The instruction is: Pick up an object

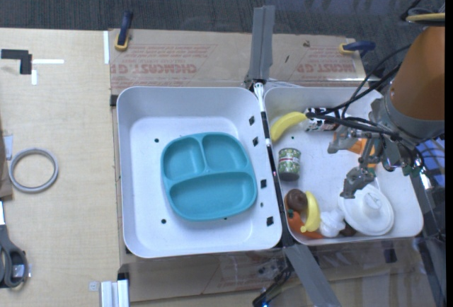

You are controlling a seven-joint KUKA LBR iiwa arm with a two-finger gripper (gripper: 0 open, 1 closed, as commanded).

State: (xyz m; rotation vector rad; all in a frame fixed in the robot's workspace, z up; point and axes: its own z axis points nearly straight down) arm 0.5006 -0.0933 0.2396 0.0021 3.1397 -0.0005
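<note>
Wooden and pale, the worktop (64, 122) has a grey ring of tape (31, 170) lying on it, far off to the left of the jaws (356, 182). Next comes the left bin (134, 157), and a blue plate with three parts (209, 176) lies flat in its middle, well away from the jaws. The right bin (407, 228) is where the arm (417, 79) reaches in from the right. A yellow banana (287, 123) lies up and to the left of the jaws, near the wall between the bins. A small jar with a green label (289, 162) sits to the left of the jaws, a bit apart. Down and to the left, a brown and yellow toy (306, 208) rests near the front of the bin. A white round lid thing (368, 212) sits just under the jaws, very close, maybe touching. I cannot tell if the jaws are spread or pressed together, because wires and dark parts hide them. Nothing can be seen between them. I think the arm is at the reaching-down step, and no object is picked up yet. The next move likely needs the jaws to line up over the white thing, go around it, and squeeze before lifting.
</note>
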